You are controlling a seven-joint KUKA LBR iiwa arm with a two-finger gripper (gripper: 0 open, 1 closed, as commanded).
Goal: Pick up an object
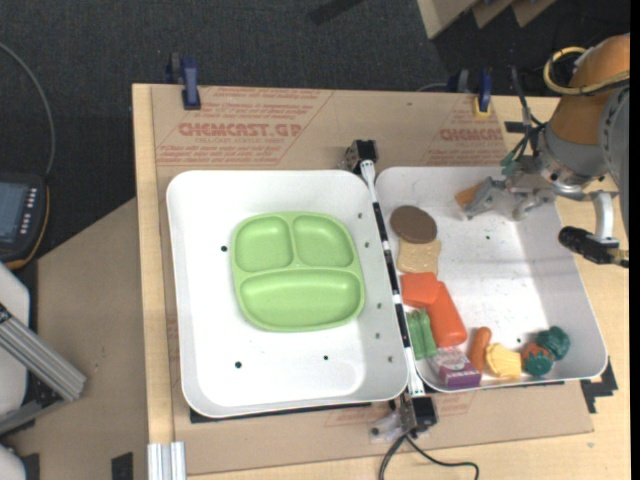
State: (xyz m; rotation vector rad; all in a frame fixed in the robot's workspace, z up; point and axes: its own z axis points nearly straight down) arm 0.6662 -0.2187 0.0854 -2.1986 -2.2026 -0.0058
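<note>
My gripper (pixel 503 204) hovers over the back of the right bin (pixel 520 268), and its two grey fingers stand spread apart, open. A small orange piece (pixel 466 198) lies right beside the left fingertip, not between the fingers. Along the bin's left wall lie a brown round cookie (pixel 413 224), a tan bread slice (pixel 420 258), an orange block (pixel 420 290) and a red-orange wedge (pixel 447 320). A green stick (pixel 420 334), a purple item (pixel 458 370), an orange sausage (pixel 480 342), a yellow corn piece (pixel 505 362) and a teal-green item (pixel 551 345) crowd the front.
A green divided plate (pixel 297 270) sits in the left bin (pixel 200 298). A ridge with black clips (pixel 385 258) separates the two bins. The arm's black cable end (pixel 590 244) hangs over the right bin's right edge. Blue clamps (pixel 187 80) hold the board at the back.
</note>
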